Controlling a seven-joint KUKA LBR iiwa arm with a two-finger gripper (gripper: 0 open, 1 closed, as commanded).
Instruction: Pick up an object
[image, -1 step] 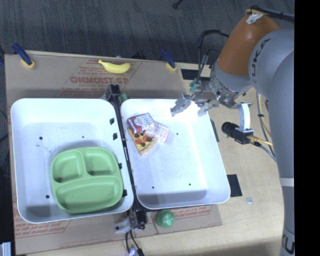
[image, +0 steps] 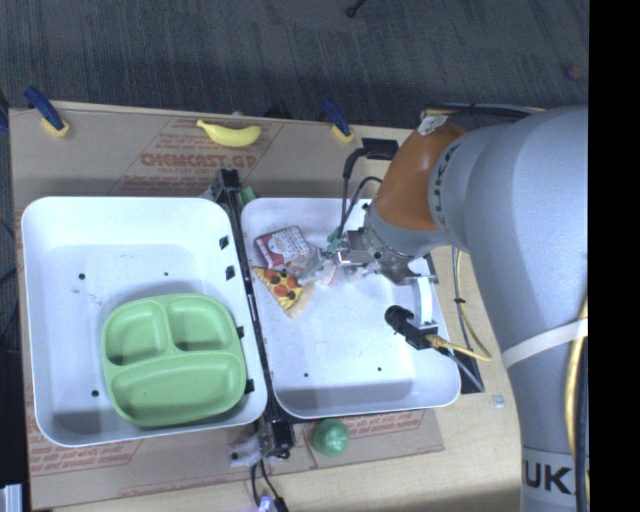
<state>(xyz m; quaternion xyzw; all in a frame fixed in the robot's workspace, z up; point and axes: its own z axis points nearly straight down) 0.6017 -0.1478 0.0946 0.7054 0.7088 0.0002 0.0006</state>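
Green plate (image: 175, 357), banana (image: 229, 131), green ball (image: 329, 437)

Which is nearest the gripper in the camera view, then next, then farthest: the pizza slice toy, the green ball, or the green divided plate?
From the gripper:
1. Pizza slice toy, just left, right bin.
2. Green ball, on the bench below the bins.
3. Green divided plate, left bin.

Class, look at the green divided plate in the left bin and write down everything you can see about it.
The green plate looks like pale green plastic, a rounded rectangle split by raised ridges into three compartments: two smaller ones at the far side, one long one nearer the camera. It lies flat and upright on the floor of the left bin, towards its near right corner. No items are visible on it.
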